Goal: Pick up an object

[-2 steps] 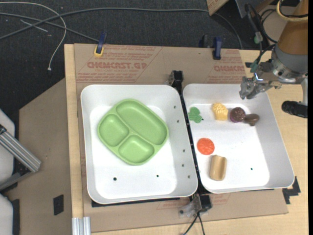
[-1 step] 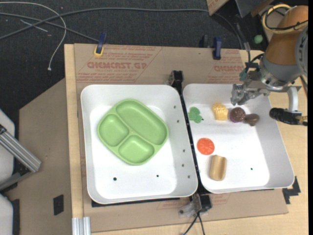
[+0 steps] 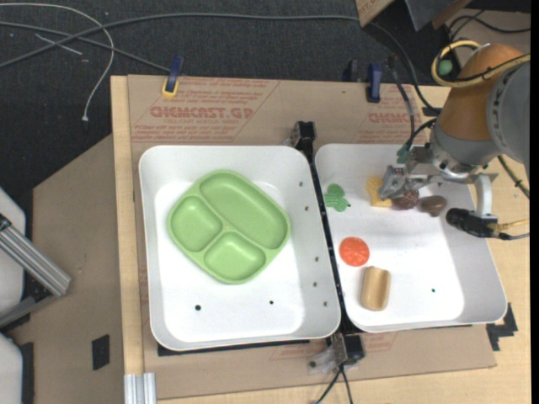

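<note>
I observe the arm (image 3: 476, 99) entering from the right and bending down over the far part of the right bin (image 3: 472, 314), orange band uppermost, with the gripper (image 3: 398, 183) lowered close to the bin floor. The gripper sits among a tight cluster of small things, and from this slant I cannot tell whether it is wide or narrow, nor whether it grips anything. A dark reddish item (image 3: 408, 199) lies directly at the gripper's tip, partly covered by it, and its shape is unclear. A yellow piece (image 3: 376, 192) just to the left is also partly hidden behind the gripper. A brown item (image 3: 433, 205) lies just right of the reddish one and is too small to identify. Well apart from these, I count 1 small green thing (image 3: 336, 198) near the bin's left wall, 1 orange-red round thing (image 3: 354, 251) nearer the middle, and 1 tan cylinder (image 3: 375, 288) just below it, lying on its side. That makes 6 loose things in the right bin. The left bin (image 3: 168, 310) holds 1 green plate (image 3: 227, 225) with 3 compartments, lying flat. I count 2 bins in all and 2 blue clamps (image 3: 174, 72) on the bench's far edge.
</note>
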Robot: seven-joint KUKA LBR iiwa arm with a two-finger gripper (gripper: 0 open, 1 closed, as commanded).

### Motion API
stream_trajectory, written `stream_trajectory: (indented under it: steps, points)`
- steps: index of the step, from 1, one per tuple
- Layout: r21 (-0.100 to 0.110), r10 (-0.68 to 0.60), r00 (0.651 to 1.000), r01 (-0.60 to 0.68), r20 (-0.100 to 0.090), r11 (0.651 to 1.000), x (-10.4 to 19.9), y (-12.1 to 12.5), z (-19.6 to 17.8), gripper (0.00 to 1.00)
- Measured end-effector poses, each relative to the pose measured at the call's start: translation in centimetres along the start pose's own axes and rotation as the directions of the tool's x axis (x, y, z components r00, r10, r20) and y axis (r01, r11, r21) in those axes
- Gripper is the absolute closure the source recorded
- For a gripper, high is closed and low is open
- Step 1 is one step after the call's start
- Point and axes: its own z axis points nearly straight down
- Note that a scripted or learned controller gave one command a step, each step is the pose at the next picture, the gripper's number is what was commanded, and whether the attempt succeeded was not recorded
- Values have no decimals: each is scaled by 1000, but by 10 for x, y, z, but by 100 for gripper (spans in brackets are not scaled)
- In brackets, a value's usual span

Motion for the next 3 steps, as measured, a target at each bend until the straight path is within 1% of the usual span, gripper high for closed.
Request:
stream_trajectory:
  steps: [1, 2, 3]
  points:
    - [-7, 0, 1000, 0, 1, 1000, 0, 2, -15, 100]
    - [-13, -1, 1000, 1, 4, 1000, -3, 7, -79, 100]
    - [-12, -1, 1000, 1, 3, 1000, -2, 8, -124, 100]
